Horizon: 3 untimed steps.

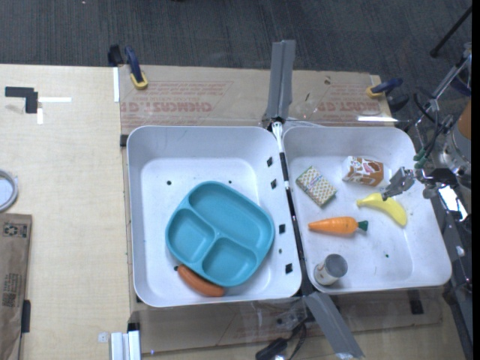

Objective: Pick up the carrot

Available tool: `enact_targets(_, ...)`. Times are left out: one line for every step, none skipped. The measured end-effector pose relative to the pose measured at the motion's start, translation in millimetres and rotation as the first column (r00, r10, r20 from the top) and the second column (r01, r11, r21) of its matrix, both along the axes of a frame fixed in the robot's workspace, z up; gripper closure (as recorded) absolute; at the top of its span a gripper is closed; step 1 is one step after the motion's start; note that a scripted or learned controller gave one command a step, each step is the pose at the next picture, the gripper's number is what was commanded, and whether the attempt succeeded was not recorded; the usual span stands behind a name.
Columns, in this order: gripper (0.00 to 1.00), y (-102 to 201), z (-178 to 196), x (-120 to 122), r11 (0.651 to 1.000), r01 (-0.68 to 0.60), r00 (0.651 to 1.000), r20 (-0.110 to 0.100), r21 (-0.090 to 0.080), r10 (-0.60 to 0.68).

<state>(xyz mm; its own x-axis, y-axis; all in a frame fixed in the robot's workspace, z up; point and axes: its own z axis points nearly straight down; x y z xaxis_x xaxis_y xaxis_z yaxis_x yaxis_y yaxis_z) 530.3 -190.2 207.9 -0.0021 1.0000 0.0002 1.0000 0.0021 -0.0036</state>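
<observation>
1. The fingers hovered at the bin's right side; how far open they were could not be told.
2. The banana lay just below them and risked being snagged.
3. The carrot lay farther down-left, ungrasped.

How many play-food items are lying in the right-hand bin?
4. The carrot lies mid-bin, the banana to its upper right, the small carton near the back, and the tan cracker block toward the divider. A metal can stands at the front, not counted.
</observation>
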Motion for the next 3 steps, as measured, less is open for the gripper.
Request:
enact_targets(0.00,70,-109,4,0.984,-0.179,0.984,0.019,-0.003,0.179)
enact_targets(0.00,92,-113,-14,0.999,-0.051,0.999,0.009,0.002,0.051)
enact_targets(0.00,118,-17,8,0.994,0.107,0.994,0.001,-0.002,-0.107)
